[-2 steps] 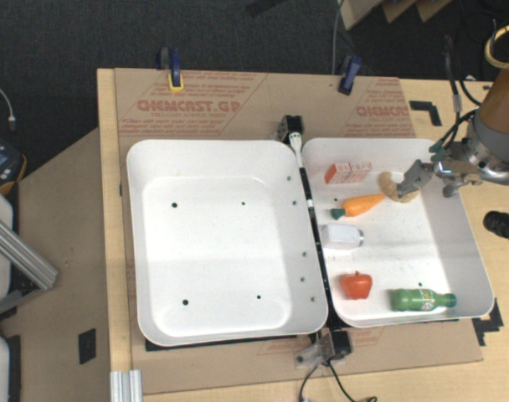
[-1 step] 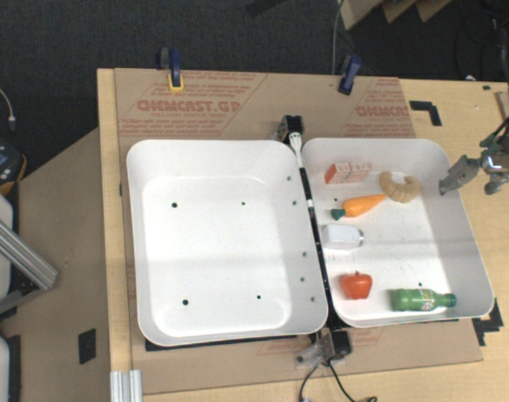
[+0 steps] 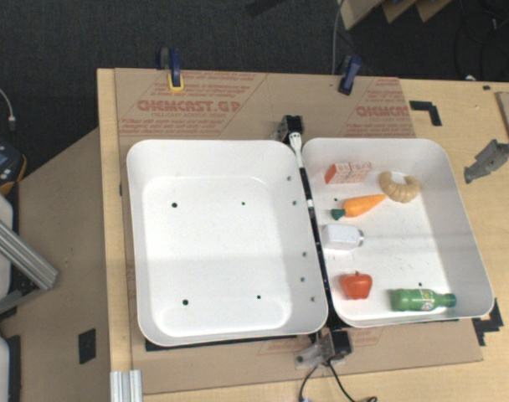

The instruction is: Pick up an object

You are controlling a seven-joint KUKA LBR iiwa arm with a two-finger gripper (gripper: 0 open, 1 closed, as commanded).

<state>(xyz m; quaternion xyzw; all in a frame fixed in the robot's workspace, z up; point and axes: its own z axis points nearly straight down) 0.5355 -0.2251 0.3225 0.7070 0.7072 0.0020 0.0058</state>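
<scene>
Gripper: whether it is released, clenched or grasping anything, I cannot tell. Nothing in the bins is lifted; every item lies on a bin floor.

Right bin [image 3: 455,224], the one on the side my arm reaches in from, holds six items, all apart from one another.
- A green bottle [image 3: 422,300] lies on its side at the near edge, cap pointing toward the bin's right wall.
- A red pepper [image 3: 356,285] sits left of the bottle, near it.
- A small white block [image 3: 341,237] lies beyond the pepper, close to the wall shared with the other bin.
- An orange carrot [image 3: 361,205] lies beyond the block, tilted, its green end toward the shared wall.
- A tan pastry [image 3: 401,188], curved, lies right of the carrot, just beside its tip.
- A red and white carton [image 3: 351,172] lies flat near the far wall, left of the pastry.

Left bin [image 3: 213,241]: white floor with small dark holes.

Both bins rest side by side, touching, on a brown board [image 3: 238,99] with red print. Two blue clamps [image 3: 172,67] grip the board's far edge. The board lies on the table [image 3: 104,224]. A grey metal piece [image 3: 487,159] sits off the right bin's far right corner; I cannot tell what it is.
</scene>
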